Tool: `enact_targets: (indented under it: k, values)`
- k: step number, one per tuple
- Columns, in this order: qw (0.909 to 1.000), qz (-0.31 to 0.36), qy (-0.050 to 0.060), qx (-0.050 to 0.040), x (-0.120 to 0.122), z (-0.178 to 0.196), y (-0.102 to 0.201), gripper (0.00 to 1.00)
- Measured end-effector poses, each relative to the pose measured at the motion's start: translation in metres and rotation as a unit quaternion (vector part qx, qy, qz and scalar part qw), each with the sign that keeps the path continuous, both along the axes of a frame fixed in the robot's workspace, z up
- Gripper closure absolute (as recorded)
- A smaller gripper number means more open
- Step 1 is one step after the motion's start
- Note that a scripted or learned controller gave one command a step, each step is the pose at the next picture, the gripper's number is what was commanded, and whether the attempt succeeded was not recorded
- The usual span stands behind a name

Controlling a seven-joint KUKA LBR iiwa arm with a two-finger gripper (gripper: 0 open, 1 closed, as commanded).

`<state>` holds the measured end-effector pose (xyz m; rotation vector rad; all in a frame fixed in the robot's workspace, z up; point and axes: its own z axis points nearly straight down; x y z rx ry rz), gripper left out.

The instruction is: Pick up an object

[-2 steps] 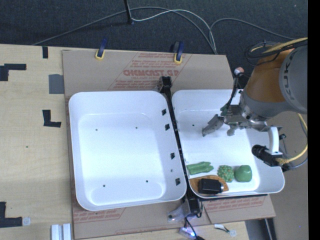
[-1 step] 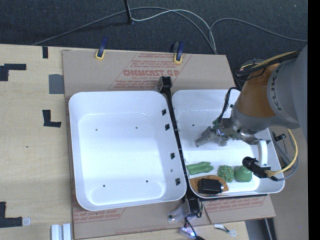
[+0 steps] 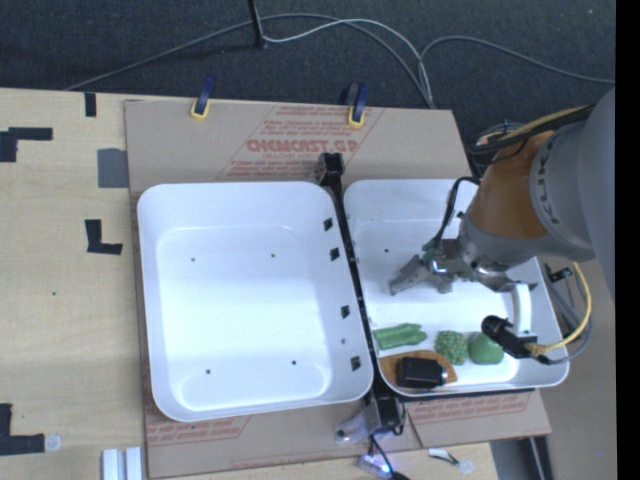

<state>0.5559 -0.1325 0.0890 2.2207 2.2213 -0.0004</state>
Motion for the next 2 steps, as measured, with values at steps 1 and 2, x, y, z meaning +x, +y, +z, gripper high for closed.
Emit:
enact_targets:
  k: [1,2]
  values:
    - [1.0000,0.000,0.000,-0.0001,0.000,0.011,0.000,1.00]
    - [1.0000,0.000,-0.001,0.0000,-0.003,0.053,0.000,1.00]
